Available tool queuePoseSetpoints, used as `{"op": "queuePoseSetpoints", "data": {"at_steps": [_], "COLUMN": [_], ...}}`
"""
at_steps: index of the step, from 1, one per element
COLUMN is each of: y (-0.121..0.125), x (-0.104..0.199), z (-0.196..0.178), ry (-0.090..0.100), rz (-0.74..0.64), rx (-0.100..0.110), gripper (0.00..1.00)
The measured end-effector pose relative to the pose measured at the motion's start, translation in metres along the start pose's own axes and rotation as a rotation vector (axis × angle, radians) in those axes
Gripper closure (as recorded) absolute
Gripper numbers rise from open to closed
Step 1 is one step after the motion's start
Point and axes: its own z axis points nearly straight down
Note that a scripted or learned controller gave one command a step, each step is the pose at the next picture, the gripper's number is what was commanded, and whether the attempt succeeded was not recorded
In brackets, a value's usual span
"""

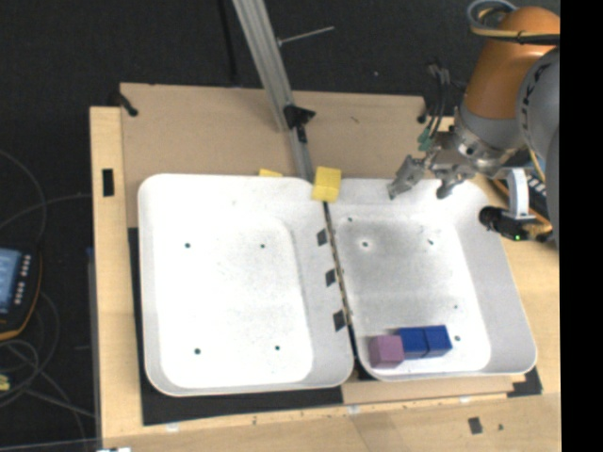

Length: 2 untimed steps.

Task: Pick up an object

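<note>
Camera view looks down at a slant on the worktop [226, 130] with two shallow white bins side by side. Left bin [160, 281] has just a few dark dots on its floor. Right bin [490, 299] has the actual stuff: a purple block [385, 349] in the near-left corner, and touching it on its right a blue block [424, 340], which looks like two blue cubes pushed together, can't really tell. Both sit right against the near wall of that bin.

Grey arm with the orange band [504, 69] comes in from the right, and the end effector [421, 183] hangs over the far edge of the right bin. Its two fingers are spread apart with nothing between them, one fingertip [396, 190] pointing toward the bin's far-left area. So it's open and well apart from the blocks, which are at the opposite end of the bin.

Other bits: a yellow block [327, 184] sits on the far rim right where the two bins meet, and a smaller yellow piece [270, 172] pokes up behind the left bin's far edge. A slanted metal rail [268, 55] runs down to that same spot. Black clips [332, 276] line the seam between the bins.
</note>
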Motion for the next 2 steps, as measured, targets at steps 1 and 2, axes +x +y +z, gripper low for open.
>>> {"op": "queuePoseSetpoints", "data": {"at_steps": [1,2], "y": [-0.086,-0.089], "x": [-0.015,-0.051], "z": [-0.033,-0.044], "ry": [-0.001,-0.001], "rz": [0.01,0.01], "rx": [-0.004,-0.004], "gripper": [0.0,0.0]}}
